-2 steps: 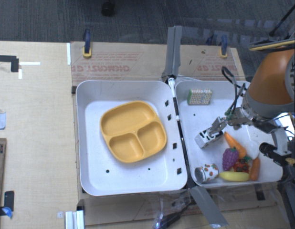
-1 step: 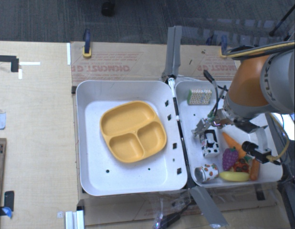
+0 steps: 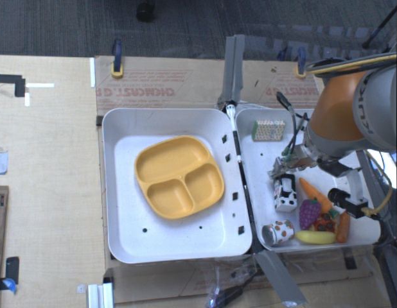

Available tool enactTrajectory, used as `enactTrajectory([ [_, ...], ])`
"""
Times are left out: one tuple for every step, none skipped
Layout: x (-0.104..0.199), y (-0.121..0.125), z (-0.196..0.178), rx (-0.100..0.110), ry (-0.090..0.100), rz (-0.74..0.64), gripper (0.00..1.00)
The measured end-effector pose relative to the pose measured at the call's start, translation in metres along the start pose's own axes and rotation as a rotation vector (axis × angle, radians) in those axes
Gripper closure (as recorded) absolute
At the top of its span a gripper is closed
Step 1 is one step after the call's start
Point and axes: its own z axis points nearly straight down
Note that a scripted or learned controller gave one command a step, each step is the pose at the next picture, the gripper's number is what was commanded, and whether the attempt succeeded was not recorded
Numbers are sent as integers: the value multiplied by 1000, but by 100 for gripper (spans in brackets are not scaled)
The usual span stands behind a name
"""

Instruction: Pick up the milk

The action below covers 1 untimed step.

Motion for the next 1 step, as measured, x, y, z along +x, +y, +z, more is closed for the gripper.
enactTrajectory([
  [52,66,-90,1,0,78,100],
])
